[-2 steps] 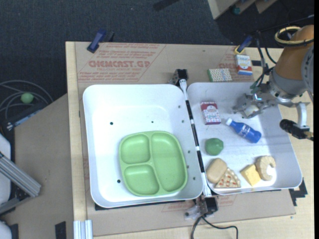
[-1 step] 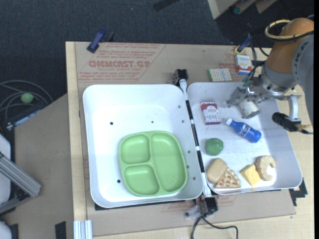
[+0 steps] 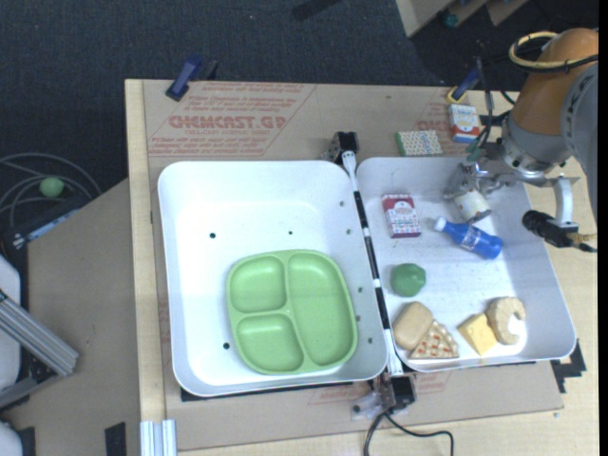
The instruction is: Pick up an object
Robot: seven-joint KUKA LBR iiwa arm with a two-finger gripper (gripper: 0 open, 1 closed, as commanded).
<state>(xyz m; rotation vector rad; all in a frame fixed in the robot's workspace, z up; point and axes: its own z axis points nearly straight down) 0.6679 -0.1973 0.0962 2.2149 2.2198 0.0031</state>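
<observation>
My gripper (image 3: 469, 196) hangs over the far part of the right bin (image 3: 541, 283), with the grey arm and its orange band (image 3: 556, 84) behind it at the top right. Just in front of the gripper lies a blue bottle (image 3: 472, 237) with a white cap, tilted on its side. A red and white box (image 3: 402, 215) lies to the left of the bottle. A green ball (image 3: 408, 277) sits nearer the bin's middle. Along the near edge lie a bread roll (image 3: 411, 323), a pizza slice (image 3: 437, 342), a cheese wedge (image 3: 478, 333) and a pale pastry (image 3: 507, 319).
The left bin (image 3: 190, 255) holds a green three-part plate (image 3: 290, 310). A black divider clip (image 3: 344, 145) sits between the bins at the far side. Small cards (image 3: 420, 142) lie on the bench behind the right bin.
</observation>
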